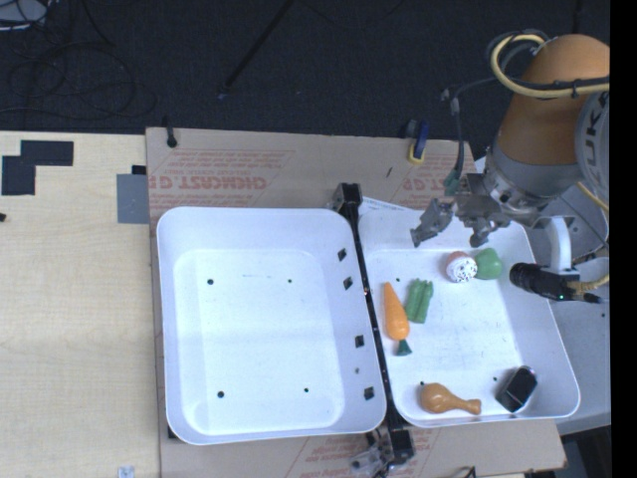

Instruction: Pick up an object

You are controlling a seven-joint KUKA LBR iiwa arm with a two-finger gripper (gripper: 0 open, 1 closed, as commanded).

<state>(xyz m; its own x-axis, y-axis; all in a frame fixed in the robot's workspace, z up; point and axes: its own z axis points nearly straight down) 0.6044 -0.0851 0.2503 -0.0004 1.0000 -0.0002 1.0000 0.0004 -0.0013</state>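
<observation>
2-finger gripper (456, 227) hung spread open and empty over the right white plastic bin's (542, 352) far edge. White speckled ball (460, 268) lay just near of it, touching a green rounded toy (489, 265).

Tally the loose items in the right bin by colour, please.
Orange: 2 - carrot, gourd-shaped toy
Green: 2 - ridged piece, rounded piece
White, speckled: 1 - ball
Black: 1 - block
Total: 6
</observation>
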